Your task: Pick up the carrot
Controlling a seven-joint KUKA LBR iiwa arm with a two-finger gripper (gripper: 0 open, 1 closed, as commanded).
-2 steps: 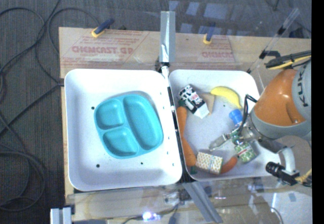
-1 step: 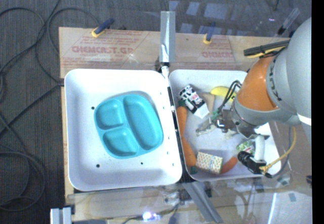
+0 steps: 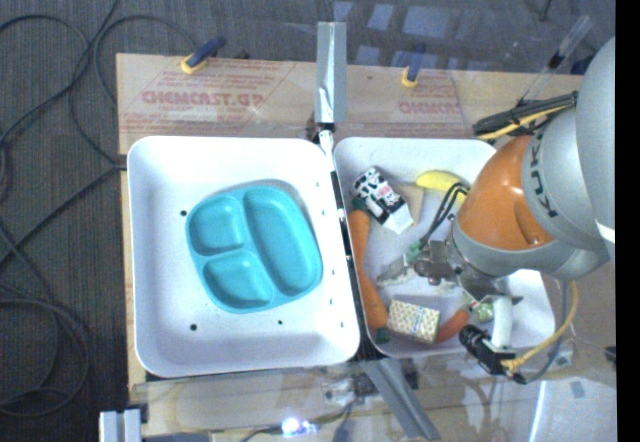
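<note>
The carrot (image 3: 367, 275) is a long orange piece lying along the left wall of the right bin (image 3: 400, 149), running from near the cow carton down to the bin's front corner. My gripper (image 3: 412, 262) hangs low in the middle of that bin, just right of the carrot, under the orange wrist band (image 3: 505, 205). The arm hides the bin's right half. I see nothing held in the gripper.
A black-and-white cow-patterned carton (image 3: 379, 195) and a yellow banana (image 3: 439, 180) lie at the right bin's back. A tan waffle block (image 3: 413, 320) and a second small orange piece (image 3: 451, 326) sit at its front. The left bin (image 3: 160, 230) holds a blue divided plate (image 3: 255, 246).
</note>
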